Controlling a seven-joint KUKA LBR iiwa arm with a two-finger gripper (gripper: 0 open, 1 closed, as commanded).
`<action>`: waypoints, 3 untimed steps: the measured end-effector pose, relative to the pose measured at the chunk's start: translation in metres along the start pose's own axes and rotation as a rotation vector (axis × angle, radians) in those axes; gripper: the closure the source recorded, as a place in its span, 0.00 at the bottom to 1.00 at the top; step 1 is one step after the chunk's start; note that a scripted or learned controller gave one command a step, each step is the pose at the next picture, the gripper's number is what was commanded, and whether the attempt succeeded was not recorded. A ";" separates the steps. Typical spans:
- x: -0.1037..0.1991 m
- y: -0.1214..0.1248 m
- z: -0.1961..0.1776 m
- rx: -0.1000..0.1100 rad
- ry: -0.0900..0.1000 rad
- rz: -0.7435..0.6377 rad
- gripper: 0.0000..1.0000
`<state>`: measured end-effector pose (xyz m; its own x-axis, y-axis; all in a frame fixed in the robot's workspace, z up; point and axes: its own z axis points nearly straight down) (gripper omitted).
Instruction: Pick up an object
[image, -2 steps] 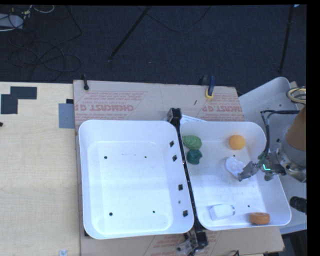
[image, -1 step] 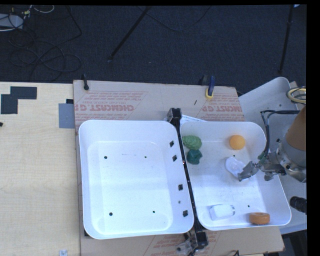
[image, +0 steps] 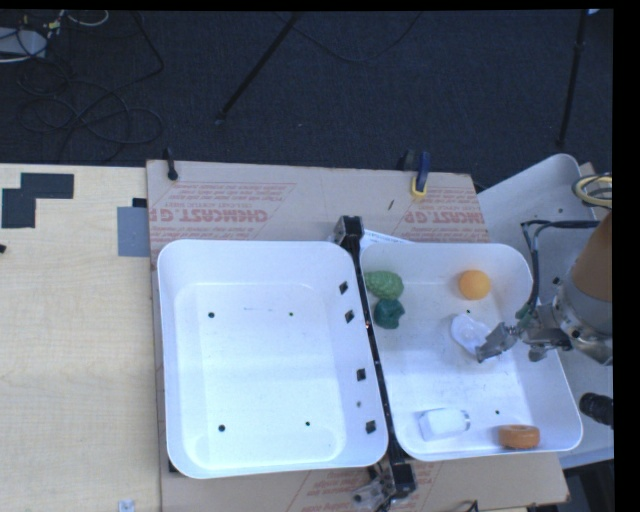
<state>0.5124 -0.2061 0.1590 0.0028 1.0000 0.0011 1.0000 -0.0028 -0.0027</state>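
The right bin (image: 540, 395) holds several objects. An orange ball (image: 474, 284) lies near its far right. A light green lump (image: 384, 284) and a dark teal lump (image: 388, 313) sit against the left wall. A white translucent piece (image: 467, 331) lies mid-bin, a white block (image: 443, 423) near the front, and an orange disc (image: 519, 436) at the front right corner. My gripper (image: 497, 344) reaches in from the right, low over the bin, its tip right beside the white translucent piece.
The left bin (image: 180, 300) stands beside the right one, with a black divider strip (image: 362, 330) between them. Both rest on a cardboard sheet (image: 260, 205) held by a blue and yellow clamp (image: 421, 175). A wooden bench (image: 70, 350) extends left.
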 end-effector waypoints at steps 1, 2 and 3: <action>0.000 0.000 0.000 0.000 0.000 0.000 0.00; 0.000 0.000 0.000 0.000 0.000 0.000 0.00; 0.000 0.000 0.000 0.000 0.000 0.000 0.00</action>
<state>0.5124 -0.2061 0.1590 0.0028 1.0000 0.0011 1.0000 -0.0028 -0.0027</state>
